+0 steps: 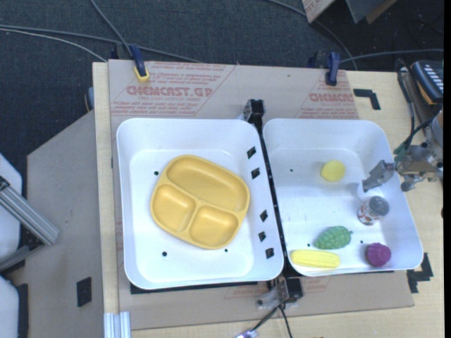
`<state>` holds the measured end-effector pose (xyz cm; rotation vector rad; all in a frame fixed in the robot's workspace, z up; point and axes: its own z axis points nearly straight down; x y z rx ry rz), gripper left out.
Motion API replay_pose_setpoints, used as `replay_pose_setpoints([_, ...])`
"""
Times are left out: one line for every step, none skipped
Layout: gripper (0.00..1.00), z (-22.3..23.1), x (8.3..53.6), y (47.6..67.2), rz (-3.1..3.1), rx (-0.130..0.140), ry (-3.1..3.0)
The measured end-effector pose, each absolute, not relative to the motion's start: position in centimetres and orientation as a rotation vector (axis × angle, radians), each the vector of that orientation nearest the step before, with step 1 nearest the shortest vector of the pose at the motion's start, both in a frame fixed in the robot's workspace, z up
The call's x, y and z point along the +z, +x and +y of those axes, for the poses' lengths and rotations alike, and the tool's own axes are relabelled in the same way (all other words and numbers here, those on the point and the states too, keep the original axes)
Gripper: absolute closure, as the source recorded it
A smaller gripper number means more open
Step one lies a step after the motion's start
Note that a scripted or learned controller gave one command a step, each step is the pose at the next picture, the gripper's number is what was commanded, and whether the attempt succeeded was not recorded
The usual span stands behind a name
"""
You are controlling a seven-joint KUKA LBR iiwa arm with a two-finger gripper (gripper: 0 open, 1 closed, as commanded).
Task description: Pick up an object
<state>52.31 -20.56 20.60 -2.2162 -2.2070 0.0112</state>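
Note:
The right bin (310,136) holds a yellow ball (333,171), a small grey and red can (373,210), a green knobbly fruit (332,238), a yellow corn cob (315,259) and a purple fruit (378,254). My gripper (384,174) reaches in over the bin's right rim. It hangs just above the can and to the right of the yellow ball. Nothing shows in its grasp.
In the left bin (134,189) lies a yellow divided plate (201,201). A black divider with clips (262,189) runs between the bins. Cables and a blue clamp (331,67) sit at the bench's far edge.

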Motion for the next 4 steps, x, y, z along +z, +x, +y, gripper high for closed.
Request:
replay_pose_setpoints([0.00, -20.5, 21.3, 52.6, -2.221, 0.000, -2.220])
replay_pose_setpoints([0.00, -20.2, 15.1, 52.8, -2.217, 0.003, -2.217])
replay_pose_setpoints([0.00, -20.1, 9.9, 53.8, -2.219, 0.002, -2.216])
replay_pose_setpoints([0.00, -20.1, 8.5, 53.8, -2.221, 0.000, -2.220])
